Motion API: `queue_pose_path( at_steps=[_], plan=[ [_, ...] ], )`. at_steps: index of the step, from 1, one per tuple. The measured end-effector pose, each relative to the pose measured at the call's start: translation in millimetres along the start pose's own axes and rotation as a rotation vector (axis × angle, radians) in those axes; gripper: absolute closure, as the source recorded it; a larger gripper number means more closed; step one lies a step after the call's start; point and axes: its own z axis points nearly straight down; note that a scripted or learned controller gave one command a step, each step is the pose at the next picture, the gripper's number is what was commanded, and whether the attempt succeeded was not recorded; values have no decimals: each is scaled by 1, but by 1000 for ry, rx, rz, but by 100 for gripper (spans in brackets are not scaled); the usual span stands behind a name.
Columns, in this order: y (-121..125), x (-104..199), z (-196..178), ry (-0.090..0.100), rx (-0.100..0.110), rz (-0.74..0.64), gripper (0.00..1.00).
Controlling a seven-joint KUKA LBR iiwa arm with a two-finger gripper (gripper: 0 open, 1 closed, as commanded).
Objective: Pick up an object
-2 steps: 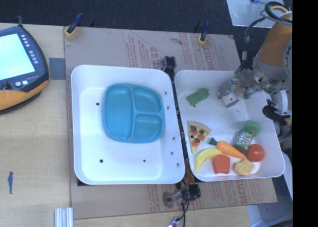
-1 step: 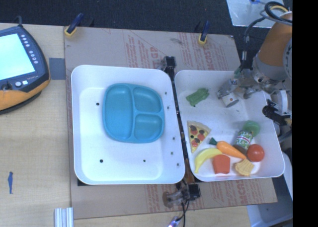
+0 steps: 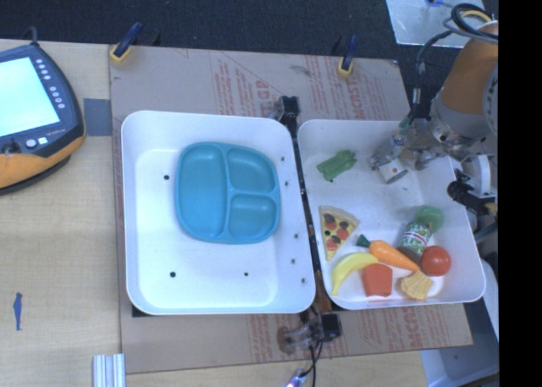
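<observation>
The arm (image 3: 470, 72) reaches in from the right and sets its hand (image 3: 396, 161) low over the upper part of the right bin (image 3: 474, 292), a little in from the far rim. Whether its fingers are spread or closed I cannot tell; the metal parts blur together there, and nothing is seen gripped between them.

Just left of the hand lies a green leafy piece (image 3: 336, 164), apart from it, with bare white floor between and below them. The other toys crowd the near half: a pizza slice (image 3: 337, 229) by the left wall, a banana (image 3: 351, 269), a carrot (image 3: 394, 254), a red block (image 3: 378, 280), a green bottle (image 3: 419, 231), a tomato (image 3: 435, 260) and what may be a cracker (image 3: 416, 287) against the near rim.

The left bin (image 3: 140, 207) carries a blue divided plate (image 3: 227, 192), with open floor all round it. The two bins sit side by side on the worktop (image 3: 59, 241).
</observation>
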Motion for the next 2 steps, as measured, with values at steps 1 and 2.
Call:
queue_pose_path(
  at_steps=[1, 2],
  plan=[
    [2, 0, 0, -1, -3, -2, 0],
    [2, 50, 0, -2, 1, 0, 0]
  ],
)
